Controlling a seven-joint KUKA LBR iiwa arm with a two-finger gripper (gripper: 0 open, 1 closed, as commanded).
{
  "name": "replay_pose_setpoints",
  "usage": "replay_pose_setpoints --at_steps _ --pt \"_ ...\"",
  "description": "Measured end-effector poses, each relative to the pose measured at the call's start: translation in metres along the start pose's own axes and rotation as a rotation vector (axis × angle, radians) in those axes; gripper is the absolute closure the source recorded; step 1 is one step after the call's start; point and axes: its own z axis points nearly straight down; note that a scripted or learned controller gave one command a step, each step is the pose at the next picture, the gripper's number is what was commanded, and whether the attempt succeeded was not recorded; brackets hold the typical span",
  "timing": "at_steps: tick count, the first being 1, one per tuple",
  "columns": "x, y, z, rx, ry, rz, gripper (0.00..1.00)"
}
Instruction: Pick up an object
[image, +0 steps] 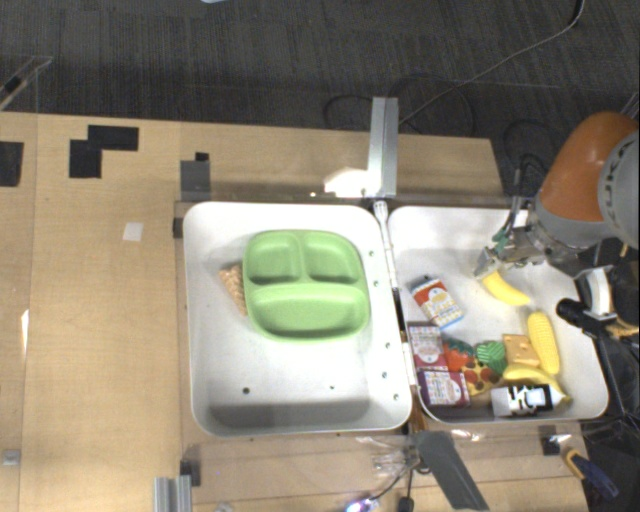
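Camera view, near to far. Right bin (598, 400), near edge: black-and-white packet (523, 398), flat, glossy; purple carton (440, 386) at near-left corner, cardboard. Mid: corn cob (543, 341), yellow, ribbed, plastic-looking; tan cracker-like square (518, 348); green-and-red toy veg (478, 357), lumpy; a second printed carton (424, 345) along left wall. Further in: red-and-white carton (437, 303), boxy, tilted. Banana (504, 289), smooth, curved, yellow, toward far-right part, likely pick target. Gripper (508, 250) just above banana's far end, near touching; jaws' state cannot tell, blurred, nothing seen between them. Left bin (205, 400): green tray (303, 282), three compartments, moulded plastic, matte; tan textured item (233, 288) tucked under its left edge. Risk, judged: banana's curved slick skin may roll or squirt out if closed off-centre at the tip; descending so close to far-right wall could clip bin rim; cluttered near corner means a drifted grasp nudges neighbours instead.
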Motion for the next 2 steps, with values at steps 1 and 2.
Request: replay_pose_setpoints --at_steps 1,2 --pt "0.039 0.023 -0.096 0.014 0.0 0.067 1.0" --pt "0.04 0.039 -0.062 0.016 0.0 0.197 1.0"
